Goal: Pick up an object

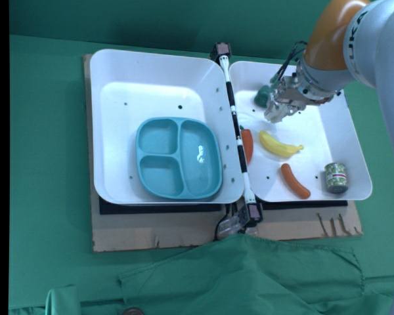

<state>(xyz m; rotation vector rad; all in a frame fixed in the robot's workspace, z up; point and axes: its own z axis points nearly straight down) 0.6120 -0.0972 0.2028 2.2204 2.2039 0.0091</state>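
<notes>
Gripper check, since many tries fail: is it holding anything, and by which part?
Nothing shows between the fingers of the gripper; it hovers above the right bin floor.

Two bins side by side
Divided plate (178, 157) in left bin (118, 77); banana (280, 144) central in right bin (354, 143); jar (336, 177) at 4 o'clock.

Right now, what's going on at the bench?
The arm's gripper hangs over the back of the right bin, beside a dark green object, with nothing visibly in its grasp. A banana, two sausages and a small jar lie loose in that bin. The left bin holds a teal divided plate.
</notes>
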